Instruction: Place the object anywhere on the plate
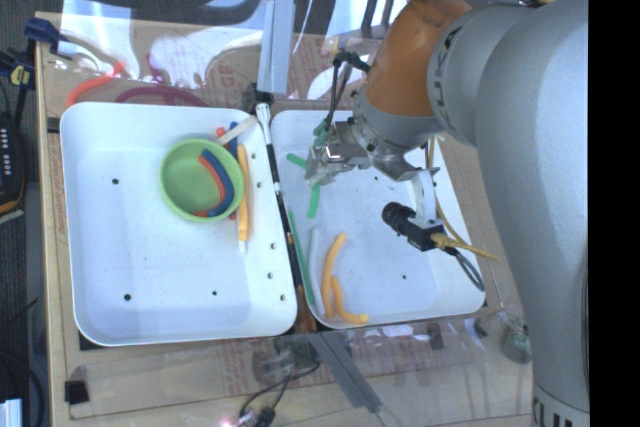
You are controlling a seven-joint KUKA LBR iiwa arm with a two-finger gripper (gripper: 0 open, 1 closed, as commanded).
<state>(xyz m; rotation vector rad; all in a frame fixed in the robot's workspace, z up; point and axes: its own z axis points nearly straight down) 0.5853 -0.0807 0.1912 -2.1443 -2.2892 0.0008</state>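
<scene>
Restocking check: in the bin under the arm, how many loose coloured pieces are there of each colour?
Green sticks: 2
Orange curved pieces: 2
Total: 4

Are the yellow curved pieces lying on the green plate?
No: the yellow curved pieces lie in the bin under the arm, the green plate in the other.

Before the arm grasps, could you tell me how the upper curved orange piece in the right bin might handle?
The upper orange piece is thin and bent, so probably light and perhaps flexible. Lying flat in the right bin, it should slide, not roll.
</scene>
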